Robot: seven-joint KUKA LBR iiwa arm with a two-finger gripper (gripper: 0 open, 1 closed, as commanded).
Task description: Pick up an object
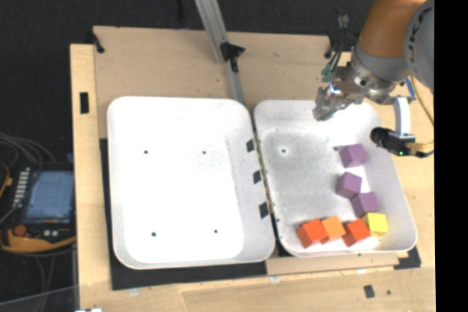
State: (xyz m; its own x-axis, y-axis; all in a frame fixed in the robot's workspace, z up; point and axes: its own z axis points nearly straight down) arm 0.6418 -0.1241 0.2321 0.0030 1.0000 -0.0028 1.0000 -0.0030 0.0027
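We start at the left side of the bench. There we see a white bin with nothing inside it but a few tiny dark dots. Just beside it, touching along the middle edge, sits the second white bin. So we count two bins.

All the blocks are in the right-hand bin, down by its near and right side. We count three purple blocks: one higher up, one in the middle and one lower. Along the near edge we count two red-orange blocks, one at the left and one further right. Between them lies one lighter orange block. One yellow block sits at the right end. That makes seven blocks in all.

Now we look at the arm. The gripper hangs over the far corner of the right-hand bin, well apart from every block. We see nothing held in it. We cannot tell how wide it is open, because it is too small and blurry.

We think the job is only at the start: the arm is getting ready to go for a block, and no block has been lifted yet. Next, we think it needs to move toward the near side, over one block, and go down on it. The top purple block is the closest one.
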